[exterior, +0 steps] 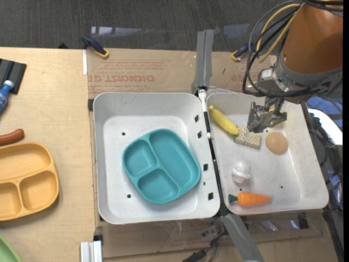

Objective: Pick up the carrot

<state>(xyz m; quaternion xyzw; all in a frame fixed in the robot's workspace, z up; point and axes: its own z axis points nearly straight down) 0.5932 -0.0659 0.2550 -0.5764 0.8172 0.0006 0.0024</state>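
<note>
Carrot (253, 199) lies untouched at the right bin's (305, 162) near edge. Pincer (265, 119) hangs well apart, over the sponge (248, 140); its state I cannot tell. Approach pending: move toward the carrot, then descend.

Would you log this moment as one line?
gripper above sponge, right bin | carrot untouched, near front edge | banana beside sponge
</note>
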